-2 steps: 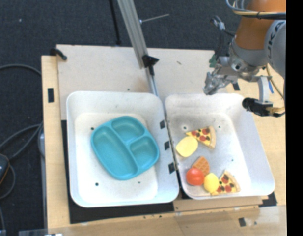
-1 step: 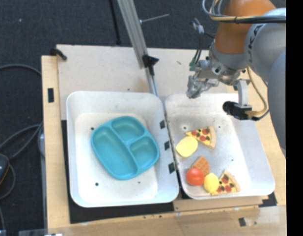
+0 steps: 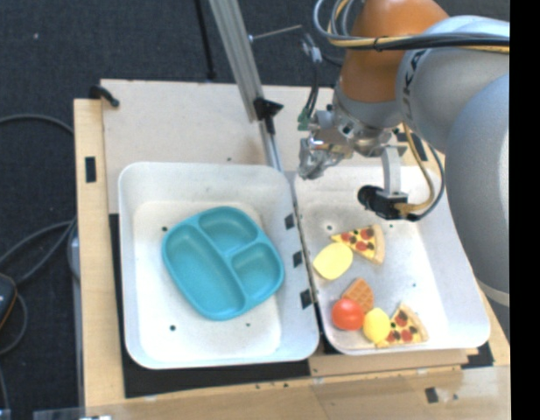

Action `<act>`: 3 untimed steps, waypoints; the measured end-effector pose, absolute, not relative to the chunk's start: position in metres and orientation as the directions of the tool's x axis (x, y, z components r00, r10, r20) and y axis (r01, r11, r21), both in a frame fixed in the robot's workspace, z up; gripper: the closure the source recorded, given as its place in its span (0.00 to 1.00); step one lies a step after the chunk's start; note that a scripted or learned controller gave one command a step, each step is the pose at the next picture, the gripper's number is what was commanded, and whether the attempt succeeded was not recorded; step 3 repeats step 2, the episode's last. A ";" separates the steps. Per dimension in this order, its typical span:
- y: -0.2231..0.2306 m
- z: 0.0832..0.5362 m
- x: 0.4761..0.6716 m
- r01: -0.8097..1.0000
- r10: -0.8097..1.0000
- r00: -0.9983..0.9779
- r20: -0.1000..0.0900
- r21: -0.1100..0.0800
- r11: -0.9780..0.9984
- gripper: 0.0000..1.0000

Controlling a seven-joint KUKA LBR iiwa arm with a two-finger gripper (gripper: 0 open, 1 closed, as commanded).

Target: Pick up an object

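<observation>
1. Two white bins sit side by side; we take the right bin [image 3: 445,261] as our landmark.
2. Over its far left corner we see the gripper [image 3: 312,166] hovering, nothing between its fingers, and we cannot tell whether they are apart or together.
3. Inside that bin: a pizza slice [image 3: 364,241], a yellow piece [image 3: 333,261] touching it, a waffle [image 3: 361,292], a red tomato [image 3: 347,314], a lemon [image 3: 376,325], another pizza slice [image 3: 408,325].
4. Left of it, the left bin [image 3: 147,234] holds a teal divided plate [image 3: 221,261].
</observation>
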State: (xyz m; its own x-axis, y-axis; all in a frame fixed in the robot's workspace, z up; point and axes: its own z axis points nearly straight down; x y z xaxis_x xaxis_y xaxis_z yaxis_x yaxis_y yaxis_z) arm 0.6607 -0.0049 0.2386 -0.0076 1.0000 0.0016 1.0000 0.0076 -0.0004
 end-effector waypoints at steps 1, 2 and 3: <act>0.042 0.248 0.659 1.000 1.000 -0.007 0.002 0.002 0.007 1.00; 0.087 0.249 0.650 1.000 1.000 -0.007 0.002 -0.001 0.007 1.00; 0.087 0.249 0.650 1.000 1.000 -0.007 0.002 -0.001 0.007 1.00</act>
